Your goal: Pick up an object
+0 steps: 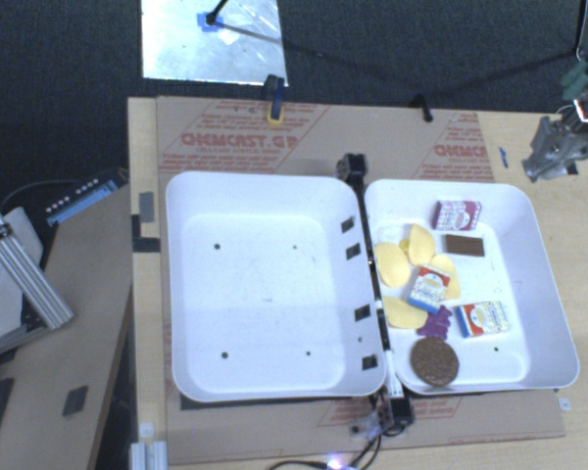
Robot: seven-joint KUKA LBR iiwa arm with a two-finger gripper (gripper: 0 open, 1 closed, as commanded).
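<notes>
The right bin (544, 262) holds several small items. A purple and white box (458, 213) lies near its far side, with a flat brown bar (463, 246) just in front of it. Yellow chips (409, 255) spread across the bin's left part, and a small red and blue carton (429, 288) rests on them. A purple piece (434, 323), a red and white box (482, 318) and a round brown cookie (435, 361) sit toward the front. My gripper (556, 157) hangs at the upper right, beyond the bin's far right corner and apart from every item.
The left bin (191, 262) sits beside the right one, joined by a black hinge strip (367, 282). Both rest on a cardboard sheet (235, 135). A shiny metal plate (214, 27) lies at the back, and a yellow clamp (274, 101) grips the bench's far edge.
</notes>
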